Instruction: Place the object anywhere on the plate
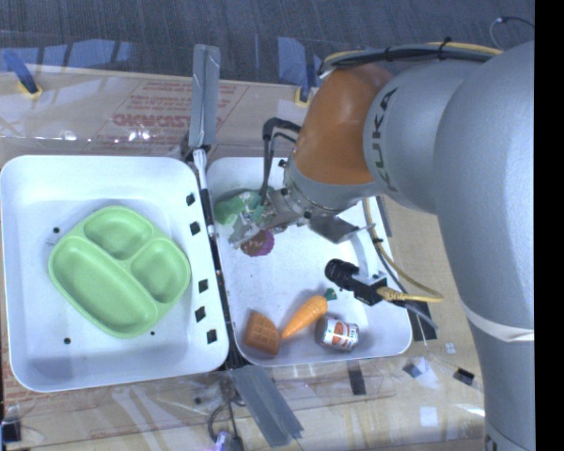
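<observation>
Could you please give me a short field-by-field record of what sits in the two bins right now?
left bin: green divided plate, no object on it yet
right bin: toy carrot, small can, orange-brown wedge, purple round item, green item
gripper: low over the right bin's far left part, between the green item and the purple round item
grasp: cannot tell
</observation>
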`<action>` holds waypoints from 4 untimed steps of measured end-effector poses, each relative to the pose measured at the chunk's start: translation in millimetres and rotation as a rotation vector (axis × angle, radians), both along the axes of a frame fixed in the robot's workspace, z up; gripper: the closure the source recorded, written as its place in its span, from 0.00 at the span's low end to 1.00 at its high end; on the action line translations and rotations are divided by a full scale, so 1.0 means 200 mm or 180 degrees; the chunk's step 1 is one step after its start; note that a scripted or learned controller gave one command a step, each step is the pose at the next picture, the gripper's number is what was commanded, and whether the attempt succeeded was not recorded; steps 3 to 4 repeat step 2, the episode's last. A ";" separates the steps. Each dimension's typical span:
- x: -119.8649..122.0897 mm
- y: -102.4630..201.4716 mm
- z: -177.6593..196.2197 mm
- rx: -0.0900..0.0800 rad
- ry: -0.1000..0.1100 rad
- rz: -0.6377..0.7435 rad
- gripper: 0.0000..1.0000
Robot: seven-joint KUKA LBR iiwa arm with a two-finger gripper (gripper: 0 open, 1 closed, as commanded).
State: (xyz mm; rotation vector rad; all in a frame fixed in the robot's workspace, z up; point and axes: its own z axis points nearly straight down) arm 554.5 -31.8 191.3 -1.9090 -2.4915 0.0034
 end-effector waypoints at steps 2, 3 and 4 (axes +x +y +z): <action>-0.09 0.42 0.00 0.0001 0.0004 0.0621 0.00; -0.09 0.42 0.00 0.0001 0.0004 0.0621 0.00; -0.09 0.42 0.00 0.0001 0.0004 0.0621 0.00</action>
